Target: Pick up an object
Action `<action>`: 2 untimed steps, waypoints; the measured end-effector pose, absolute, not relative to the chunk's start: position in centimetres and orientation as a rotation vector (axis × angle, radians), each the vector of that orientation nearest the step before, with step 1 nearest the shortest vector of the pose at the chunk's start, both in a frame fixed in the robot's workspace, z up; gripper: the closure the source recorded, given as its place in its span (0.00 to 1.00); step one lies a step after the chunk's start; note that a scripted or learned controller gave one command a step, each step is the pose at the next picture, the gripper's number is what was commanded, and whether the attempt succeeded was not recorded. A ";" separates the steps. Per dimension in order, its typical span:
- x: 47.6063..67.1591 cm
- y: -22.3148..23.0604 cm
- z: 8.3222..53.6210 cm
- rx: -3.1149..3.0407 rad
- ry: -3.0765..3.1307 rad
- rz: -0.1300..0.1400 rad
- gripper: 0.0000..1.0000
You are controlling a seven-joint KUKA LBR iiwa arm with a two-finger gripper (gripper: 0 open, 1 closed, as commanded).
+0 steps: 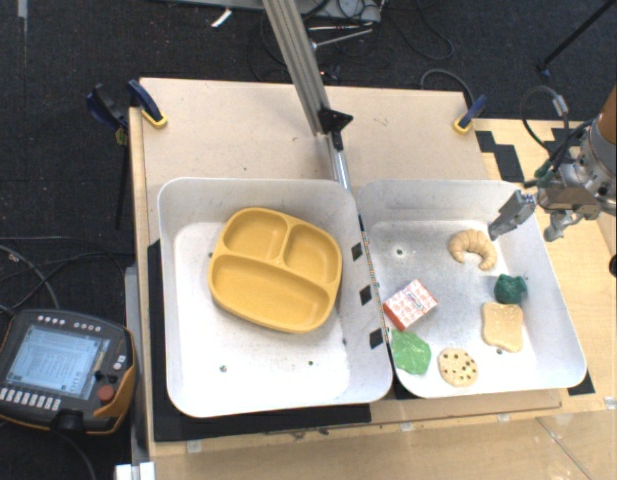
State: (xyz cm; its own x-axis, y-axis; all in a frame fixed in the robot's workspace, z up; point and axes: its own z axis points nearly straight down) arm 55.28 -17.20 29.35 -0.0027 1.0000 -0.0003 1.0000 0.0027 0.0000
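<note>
Metal end effector (533, 220) hangs over the right bin's (558, 363) far edge, prongs apart and holding nothing, beside a curved croissant (474, 247). Nearby lie a speckled round cookie (457, 367), toast (503, 327) and a boxy carton (409, 303). A glossy yellow divided plate (276, 268) fills the left bin (188, 368).

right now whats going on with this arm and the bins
The arm's gripper hangs with its jaws open over the right bin, just beside the croissant, holding nothing. That bin also has a red-and-white box, toast, a cookie and two green pieces. The left bin holds a yellow divided plate.
</note>
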 end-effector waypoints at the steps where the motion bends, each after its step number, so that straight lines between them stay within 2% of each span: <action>1: 55.3 -17.2 29.4 2.219 2.223 0.000 0.00; 2: 56.0 -16.7 24.6 2.222 2.225 -0.004 0.00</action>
